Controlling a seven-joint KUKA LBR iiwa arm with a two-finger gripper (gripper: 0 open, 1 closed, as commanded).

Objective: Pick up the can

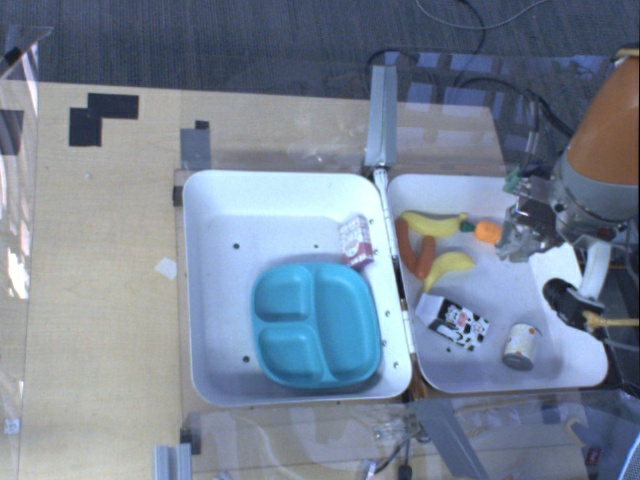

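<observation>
The can (519, 345) is small and pale, with a silvery top. It stands slightly tilted near the front of the right bin (560, 373). My gripper (518, 240) hangs over the back right part of that bin, well behind the can and apart from it. A small orange piece (487, 232) lies just to the gripper's left. Nothing shows between the gripper and the can except bare bin floor.
The right bin also holds two yellow bananas (436, 224), a red-orange sausage-like piece (424, 256) and a black-and-white card box (460, 323) left of the can. In the left bin (215, 268) lie a blue divided tray (317, 323) and a small wrapped packet (356, 240).
</observation>
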